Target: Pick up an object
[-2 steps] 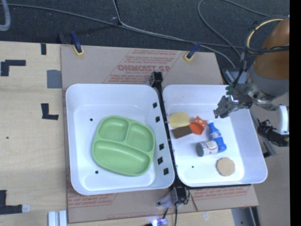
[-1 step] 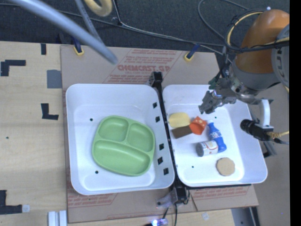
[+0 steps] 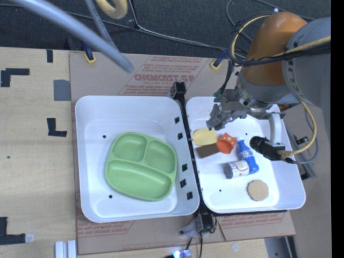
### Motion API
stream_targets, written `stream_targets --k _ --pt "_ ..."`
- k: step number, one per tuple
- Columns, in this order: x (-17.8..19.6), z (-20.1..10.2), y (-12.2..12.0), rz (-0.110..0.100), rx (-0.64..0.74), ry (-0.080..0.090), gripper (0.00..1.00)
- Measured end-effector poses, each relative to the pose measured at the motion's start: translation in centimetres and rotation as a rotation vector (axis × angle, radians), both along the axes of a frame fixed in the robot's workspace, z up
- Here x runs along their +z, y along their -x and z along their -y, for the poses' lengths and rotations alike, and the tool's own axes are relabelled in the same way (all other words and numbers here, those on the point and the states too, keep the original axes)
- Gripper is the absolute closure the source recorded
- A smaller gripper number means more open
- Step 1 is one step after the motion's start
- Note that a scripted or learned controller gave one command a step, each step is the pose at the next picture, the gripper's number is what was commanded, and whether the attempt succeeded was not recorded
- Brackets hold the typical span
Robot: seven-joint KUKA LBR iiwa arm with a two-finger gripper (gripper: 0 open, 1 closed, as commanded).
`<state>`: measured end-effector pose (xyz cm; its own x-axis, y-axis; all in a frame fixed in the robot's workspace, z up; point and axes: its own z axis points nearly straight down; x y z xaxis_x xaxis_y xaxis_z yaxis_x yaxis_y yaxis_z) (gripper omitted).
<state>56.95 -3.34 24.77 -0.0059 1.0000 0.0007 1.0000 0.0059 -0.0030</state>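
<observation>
- Pale yellow round piece [image 3: 204, 137] lies in the bin on the view's right [image 3: 236, 193], close to that bin's left wall and in its upper half.
- A brown block [image 3: 207, 150] lies just below the yellow piece, touching its lower edge or very nearly so.
- A small red piece [image 3: 227, 143] sits just to the right of both, touching or almost touching them.
- The end effector [image 3: 216, 120] hangs directly above the yellow piece, pointing down at the bin; it cannot be told whether it is open or closed, and nothing is seen held in it.
- A blue and white container [image 3: 244, 161] lies on its side right of the red piece, towards the middle of the bin.
- A tan round disc [image 3: 258, 190] lies flat near the bin's lower right corner, apart from the other things.
- The grey arm with its orange band [image 3: 271, 34] reaches in from the upper right over this bin.
- The bin on the view's left [image 3: 91, 122] holds a green divided plate [image 3: 141, 165], lying flat near its middle.
- Both bins stand side by side on a brown cardboard sheet with red print [image 3: 161, 77], which lies on the pale wooden bench [image 3: 32, 160].
</observation>
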Motion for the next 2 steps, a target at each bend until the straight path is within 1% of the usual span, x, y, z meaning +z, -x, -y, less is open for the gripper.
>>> stream_targets --k 1,2 --pt "-1.6 -4.9 -1.5 0.001 0.000 0.001 1.00" --pt "-2.7 -10.8 -2.8 0.002 0.001 0.000 1.00"
